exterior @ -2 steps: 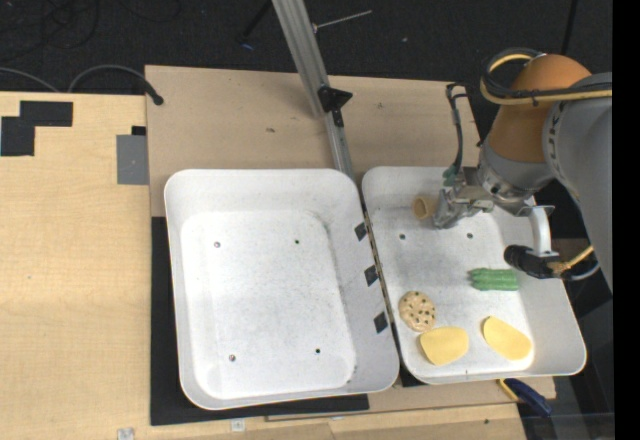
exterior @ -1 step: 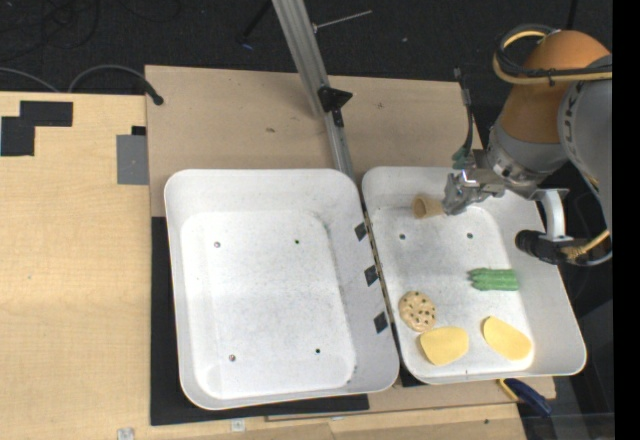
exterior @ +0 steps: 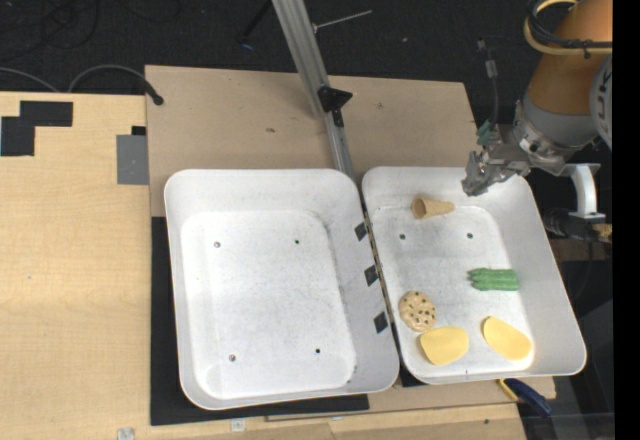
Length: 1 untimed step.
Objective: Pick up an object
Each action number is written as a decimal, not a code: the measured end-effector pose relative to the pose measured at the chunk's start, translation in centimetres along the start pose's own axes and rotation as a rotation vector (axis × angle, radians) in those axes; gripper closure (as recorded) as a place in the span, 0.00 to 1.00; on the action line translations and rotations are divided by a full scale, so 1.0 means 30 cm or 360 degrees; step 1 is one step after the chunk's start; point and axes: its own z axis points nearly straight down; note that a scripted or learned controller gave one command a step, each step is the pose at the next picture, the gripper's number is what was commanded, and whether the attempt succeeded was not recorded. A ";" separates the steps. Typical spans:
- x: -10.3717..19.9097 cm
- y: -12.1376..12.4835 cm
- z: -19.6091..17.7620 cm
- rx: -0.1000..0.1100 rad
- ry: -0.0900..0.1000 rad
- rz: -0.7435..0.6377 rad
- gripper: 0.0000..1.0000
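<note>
Jaws: can't tell whether they are apart or together, too small and dark from this angle. Nothing visible between them. Gripper (exterior: 480,175) sits over the far rim of the right bin (exterior: 560,313), just right of the cone-shaped piece.

Counts, largest to smallest:
- 2 white bins side by side on the bench (exterior: 70,258). Left bin (exterior: 200,203) holds no loose objects, just four small dark dots on its floor. The right bin holds everything.
- 1 aluminium rail (exterior: 300,43) running from the far side down toward the gap between the bins, dark bracket near its lower end.
- 2 yellow flat pieces, both at the near end of the right bin: left yellow piece (exterior: 443,345) and right yellow piece (exterior: 507,338), close together but apart.
- 1 green piece (exterior: 494,279), elongated, lying right of centre, just beyond the right yellow piece.
- 1 round cookie (exterior: 417,309), tan with dark specks, near the left wall of the right bin, just beyond the left yellow piece, close to touching it.
- 1 tan cone (exterior: 433,207) lying on its side at the far end of the right bin, well apart from the other four.

So 5 pickable objects, all in the right bin, none gripped.

Arm (exterior: 570,78): enters from the right, orange band high up, grey wrist below it angled down and left toward the bin's far right corner. Gripper end points down-left, near the cone but not touching it.
</note>
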 end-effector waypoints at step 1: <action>-0.015 0.001 -0.213 -0.0002 0.0000 -0.0001 1.00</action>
